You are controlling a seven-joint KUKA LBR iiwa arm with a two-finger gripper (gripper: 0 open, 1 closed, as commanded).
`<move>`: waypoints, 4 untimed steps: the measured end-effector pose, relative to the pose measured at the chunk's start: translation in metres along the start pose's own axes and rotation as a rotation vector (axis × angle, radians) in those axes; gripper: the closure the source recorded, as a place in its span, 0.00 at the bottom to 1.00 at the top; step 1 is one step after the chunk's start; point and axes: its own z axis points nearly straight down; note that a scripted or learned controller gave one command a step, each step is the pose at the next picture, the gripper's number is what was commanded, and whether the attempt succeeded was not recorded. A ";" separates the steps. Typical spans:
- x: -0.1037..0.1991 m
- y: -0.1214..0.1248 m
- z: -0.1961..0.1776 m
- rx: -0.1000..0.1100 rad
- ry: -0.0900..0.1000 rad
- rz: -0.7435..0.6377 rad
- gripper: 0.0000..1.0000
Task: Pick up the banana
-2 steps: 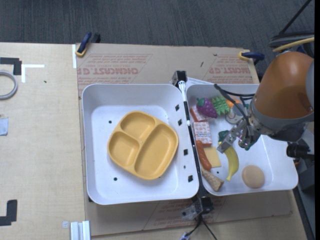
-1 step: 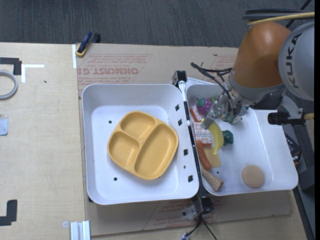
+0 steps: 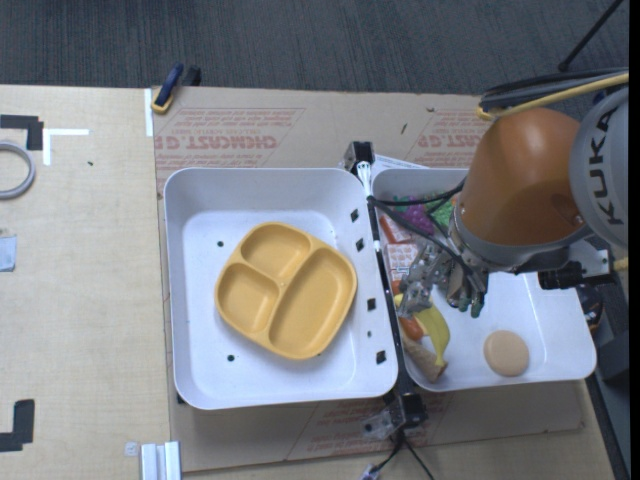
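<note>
Bench (image 3: 80, 298), pale wood-toned, seen from above. A brown cardboard sheet (image 3: 260, 133) with reversed red print lies flat on it, and the two white bins rest on this sheet: left bin (image 3: 190, 368), right bin (image 3: 565, 363), their inner walls touching. Black tape marks (image 3: 20, 128) and a grey ring (image 3: 15, 173), possibly a tape roll, lie at the bench's left edge.

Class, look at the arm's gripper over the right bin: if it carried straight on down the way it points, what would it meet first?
Most likely the banana, lying just below the gripper in the right bin. Depth is hard to judge from this slanted view, so it might meet neighbouring clutter instead.
</note>
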 end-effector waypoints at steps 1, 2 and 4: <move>0.033 0.049 0.000 0.000 -0.001 -0.338 1.00; 0.022 0.134 0.000 -0.001 -0.002 -0.497 1.00; 0.059 0.111 -0.065 0.000 -0.001 -0.103 1.00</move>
